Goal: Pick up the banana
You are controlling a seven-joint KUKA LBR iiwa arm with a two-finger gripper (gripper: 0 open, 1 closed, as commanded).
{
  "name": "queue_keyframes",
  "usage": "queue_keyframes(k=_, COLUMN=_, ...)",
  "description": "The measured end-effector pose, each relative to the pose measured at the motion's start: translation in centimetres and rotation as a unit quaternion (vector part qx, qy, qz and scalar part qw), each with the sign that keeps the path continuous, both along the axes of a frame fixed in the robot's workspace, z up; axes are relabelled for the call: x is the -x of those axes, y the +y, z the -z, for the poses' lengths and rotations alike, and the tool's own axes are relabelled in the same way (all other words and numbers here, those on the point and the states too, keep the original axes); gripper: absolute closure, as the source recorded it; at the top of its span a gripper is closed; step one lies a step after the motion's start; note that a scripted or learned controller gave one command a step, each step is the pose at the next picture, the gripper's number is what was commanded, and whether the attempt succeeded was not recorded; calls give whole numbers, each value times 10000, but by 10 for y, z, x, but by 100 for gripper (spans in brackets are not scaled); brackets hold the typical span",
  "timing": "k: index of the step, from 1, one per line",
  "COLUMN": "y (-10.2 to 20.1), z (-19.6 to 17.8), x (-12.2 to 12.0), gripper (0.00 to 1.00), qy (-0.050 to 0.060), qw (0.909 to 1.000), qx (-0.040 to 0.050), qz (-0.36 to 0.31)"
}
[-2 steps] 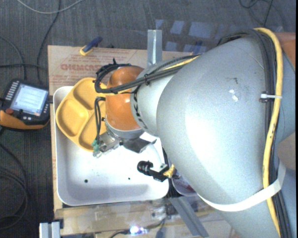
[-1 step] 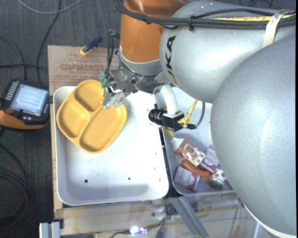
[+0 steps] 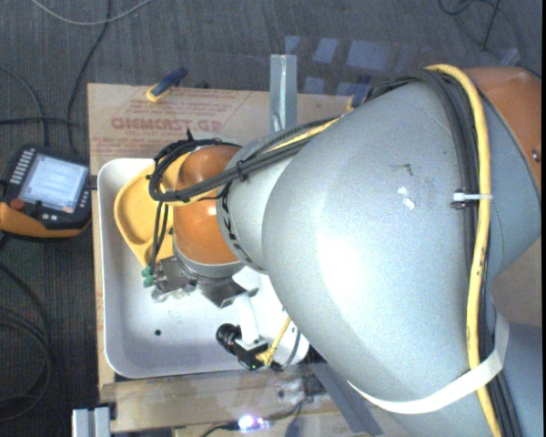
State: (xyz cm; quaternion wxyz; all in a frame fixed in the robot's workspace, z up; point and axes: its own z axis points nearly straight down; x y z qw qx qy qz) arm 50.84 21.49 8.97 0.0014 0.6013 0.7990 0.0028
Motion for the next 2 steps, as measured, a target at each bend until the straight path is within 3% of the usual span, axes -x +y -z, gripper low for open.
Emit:
queue_keyframes(k=1, y=7, z=-106, x=-10, gripper=100, qy=42, qw=9896, qx=23, qz=-1439)
queue_keyframes(k=2, y=-8, z=-240, x=-64, gripper=100, qy=27, qw=9978, qx=39, qz=-660)
